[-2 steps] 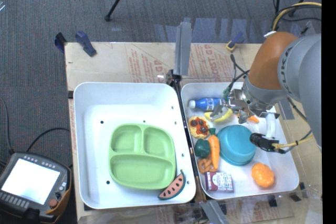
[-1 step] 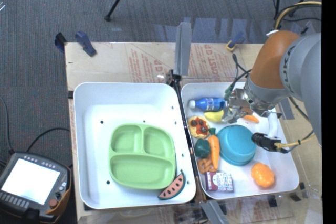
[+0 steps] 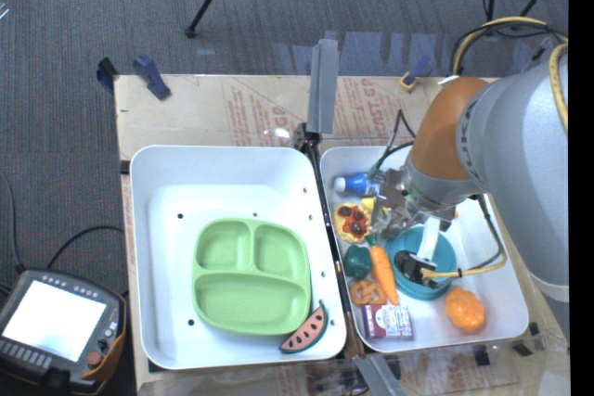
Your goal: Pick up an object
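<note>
My arm (image 3: 506, 162) enters from three o'clock, its grey bulk covering the upper right of the right bin (image 3: 515, 311), and bends down past the orange band (image 3: 445, 130) so that my wrist points toward the bin's middle. My jaws (image 3: 401, 216) hang low over the clutter there; whether they are spread or pressed together I cannot tell, and nothing shows between them.

On the counter (image 3: 223, 111), the left bin (image 3: 153, 227) at nine o'clock holds a green divided plate (image 3: 251, 278) with a watermelon slice (image 3: 306, 331) touching its five o'clock corner.

In the right bin, a teal bowl (image 3: 444, 266) sits just under my wrist. A carrot (image 3: 382, 272) lies beside it at nine o'clock, an orange fruit (image 3: 464, 309) at five o'clock, and a small red box (image 3: 386, 322) at seven o'clock.
</note>
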`<action>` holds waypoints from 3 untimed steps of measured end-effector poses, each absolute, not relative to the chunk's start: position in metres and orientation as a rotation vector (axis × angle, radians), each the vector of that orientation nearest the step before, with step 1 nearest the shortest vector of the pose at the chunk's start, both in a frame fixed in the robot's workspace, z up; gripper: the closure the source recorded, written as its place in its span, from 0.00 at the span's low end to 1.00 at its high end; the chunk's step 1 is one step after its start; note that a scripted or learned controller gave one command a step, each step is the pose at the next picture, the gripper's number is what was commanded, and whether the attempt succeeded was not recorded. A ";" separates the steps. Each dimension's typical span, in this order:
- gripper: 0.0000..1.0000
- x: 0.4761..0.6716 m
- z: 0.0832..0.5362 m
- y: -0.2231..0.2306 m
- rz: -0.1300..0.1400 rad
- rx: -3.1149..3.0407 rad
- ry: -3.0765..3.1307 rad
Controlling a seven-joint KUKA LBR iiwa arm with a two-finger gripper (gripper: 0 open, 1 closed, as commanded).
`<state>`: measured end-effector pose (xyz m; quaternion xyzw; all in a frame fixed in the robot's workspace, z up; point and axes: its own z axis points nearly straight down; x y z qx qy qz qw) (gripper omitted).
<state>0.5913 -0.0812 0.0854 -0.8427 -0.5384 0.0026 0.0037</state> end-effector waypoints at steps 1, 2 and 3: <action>1.00 0.599 0.188 -0.023 0.002 -3.021 -0.857; 1.00 0.606 0.206 -0.073 0.009 -3.106 -0.463; 1.00 0.545 0.185 -0.046 0.015 -3.105 -0.452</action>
